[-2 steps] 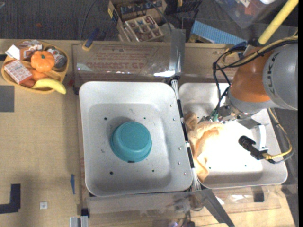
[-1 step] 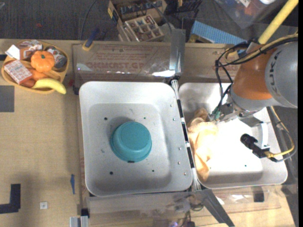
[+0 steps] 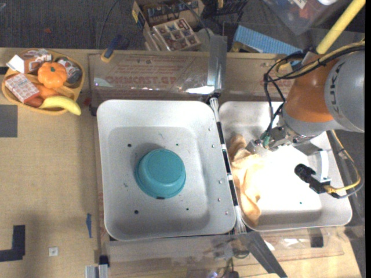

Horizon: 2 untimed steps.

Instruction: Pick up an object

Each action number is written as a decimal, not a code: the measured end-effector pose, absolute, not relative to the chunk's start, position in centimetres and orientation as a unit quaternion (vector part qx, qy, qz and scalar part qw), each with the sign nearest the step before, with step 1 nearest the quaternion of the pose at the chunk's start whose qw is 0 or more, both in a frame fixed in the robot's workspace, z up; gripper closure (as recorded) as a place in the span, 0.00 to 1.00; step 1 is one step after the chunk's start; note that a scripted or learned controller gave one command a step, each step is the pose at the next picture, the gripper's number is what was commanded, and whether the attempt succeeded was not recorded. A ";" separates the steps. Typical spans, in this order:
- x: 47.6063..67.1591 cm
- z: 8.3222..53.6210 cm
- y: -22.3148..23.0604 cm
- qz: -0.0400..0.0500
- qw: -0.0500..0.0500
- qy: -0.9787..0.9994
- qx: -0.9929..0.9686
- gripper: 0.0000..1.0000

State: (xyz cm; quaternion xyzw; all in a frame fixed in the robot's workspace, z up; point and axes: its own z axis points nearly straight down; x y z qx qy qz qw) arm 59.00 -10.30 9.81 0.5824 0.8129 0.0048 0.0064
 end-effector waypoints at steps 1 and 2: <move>63.0 18.3 -3.4 0.000 0.000 0.767 0.642 0.00; 64.0 18.3 -8.3 0.000 0.001 0.748 0.664 0.00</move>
